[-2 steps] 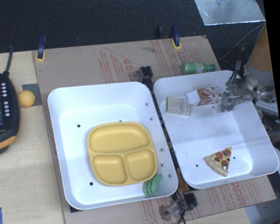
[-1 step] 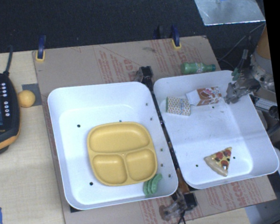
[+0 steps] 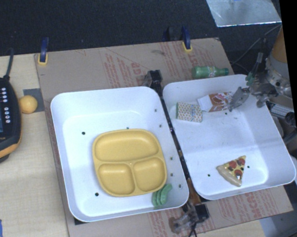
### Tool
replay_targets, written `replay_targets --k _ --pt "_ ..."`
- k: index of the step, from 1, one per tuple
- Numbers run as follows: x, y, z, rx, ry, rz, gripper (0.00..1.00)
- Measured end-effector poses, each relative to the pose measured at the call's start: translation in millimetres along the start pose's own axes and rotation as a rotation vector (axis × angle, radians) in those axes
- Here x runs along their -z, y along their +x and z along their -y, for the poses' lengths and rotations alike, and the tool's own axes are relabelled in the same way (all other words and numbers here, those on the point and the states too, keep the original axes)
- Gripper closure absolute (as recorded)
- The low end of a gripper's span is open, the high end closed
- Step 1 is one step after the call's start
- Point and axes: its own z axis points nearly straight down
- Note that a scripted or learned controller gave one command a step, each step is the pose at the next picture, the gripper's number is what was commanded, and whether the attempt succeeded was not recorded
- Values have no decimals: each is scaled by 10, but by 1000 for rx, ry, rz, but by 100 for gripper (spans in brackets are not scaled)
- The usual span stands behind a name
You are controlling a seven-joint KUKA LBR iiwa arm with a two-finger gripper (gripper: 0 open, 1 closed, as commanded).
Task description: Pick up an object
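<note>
White plastic bins sit side by side under our arm, and our gripper [image 3: 240, 98] hangs over the far right part of the right bin [image 3: 249, 134], close to its far wall. We cannot tell how its jaws stand, since the metal parts blur together at this slant.

Just beside the gripper, toward the left, lies a small red-and-white card [image 3: 218, 100], near enough that it may be touching. A little farther left of that is a pale patterned packet [image 3: 189, 111]. Well toward us from the gripper, near the bin's front wall, rests a toy pizza slice [image 3: 233, 170]. Beyond the gripper, outside the bin on the cardboard, a green bottle [image 3: 210, 71] lies on its side. Far to the left, the left bin [image 3: 71, 153] holds a yellow divided tray [image 3: 128, 161], with a green toy [image 3: 161, 196] just beside the tray's front right corner.

We judge this to be the approach step: nothing shows between the jaws, so no object is picked yet. The card looks like the likely target. Being flat, it would call for a low descent and a close squarely over its edge; the packet would offer more to grip.
</note>
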Motion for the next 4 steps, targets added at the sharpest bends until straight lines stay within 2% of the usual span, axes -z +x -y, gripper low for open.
replay_targets --k 1,2,3,4 --pt "-586 26 -538 0 -14 4 0" --pt "-656 353 -476 0 -24 14 0" --pt "-656 526 -613 0 -19 12 0" --pt "-520 512 -631 1 -24 14 100"
